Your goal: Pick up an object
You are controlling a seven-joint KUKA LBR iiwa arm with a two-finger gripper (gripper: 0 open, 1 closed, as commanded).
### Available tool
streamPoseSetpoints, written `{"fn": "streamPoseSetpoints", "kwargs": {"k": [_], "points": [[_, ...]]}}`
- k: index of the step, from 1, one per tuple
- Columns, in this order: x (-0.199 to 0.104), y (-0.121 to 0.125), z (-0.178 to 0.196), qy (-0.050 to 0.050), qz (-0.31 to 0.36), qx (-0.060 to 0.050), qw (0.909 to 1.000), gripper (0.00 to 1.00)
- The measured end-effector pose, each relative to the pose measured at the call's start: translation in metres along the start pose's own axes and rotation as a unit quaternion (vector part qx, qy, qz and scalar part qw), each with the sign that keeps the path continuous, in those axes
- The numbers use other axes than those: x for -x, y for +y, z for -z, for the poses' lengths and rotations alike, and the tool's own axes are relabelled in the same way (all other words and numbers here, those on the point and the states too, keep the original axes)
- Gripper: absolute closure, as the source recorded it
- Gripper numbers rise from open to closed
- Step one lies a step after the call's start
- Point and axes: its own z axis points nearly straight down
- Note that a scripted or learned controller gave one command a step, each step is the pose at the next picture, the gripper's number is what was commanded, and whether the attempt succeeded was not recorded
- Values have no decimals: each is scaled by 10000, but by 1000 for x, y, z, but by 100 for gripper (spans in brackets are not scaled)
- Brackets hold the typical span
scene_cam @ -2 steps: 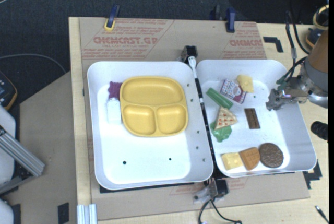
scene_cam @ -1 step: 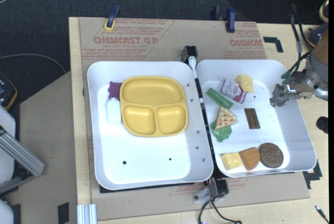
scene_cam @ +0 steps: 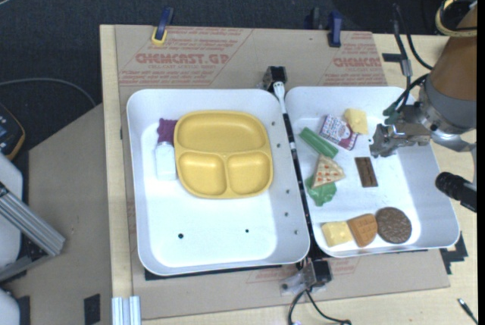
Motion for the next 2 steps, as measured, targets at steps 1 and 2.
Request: {"fn": "streamPoseSetpoints", "kwargs": {"k": [1,2], "points": [[-46,-6,-10,1,-5,-14,10000,100],[-99,-24,-3,5,1,-14,10000,100]]}}
